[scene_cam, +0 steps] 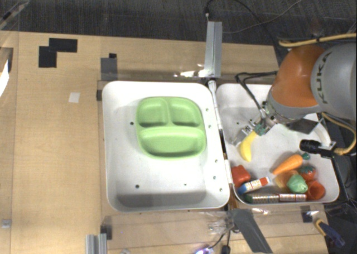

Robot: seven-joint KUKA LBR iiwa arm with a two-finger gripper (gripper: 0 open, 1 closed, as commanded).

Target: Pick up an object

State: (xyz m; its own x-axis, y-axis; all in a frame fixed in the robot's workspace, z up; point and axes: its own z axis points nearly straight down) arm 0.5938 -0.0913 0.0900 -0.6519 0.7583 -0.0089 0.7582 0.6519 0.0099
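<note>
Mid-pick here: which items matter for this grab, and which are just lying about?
In play: pincer; banana directly under it; right bin.
Lying about: green divided plate in the left bin; carrot; red block; marker.

Grey arm (329, 80) from the right, end effector (257, 128) angled down-left.

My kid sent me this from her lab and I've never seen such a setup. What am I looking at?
One camera looks down at a slant on a bench with two shallow white bins. The grey and orange machine on the right is a robot arm; its gripper is low in the right bin, at the top end of a toy banana. I can't tell whether it grips it. Toy food lies along that bin's near edge, including a carrot. The left bin holds a green divided plate.
</note>
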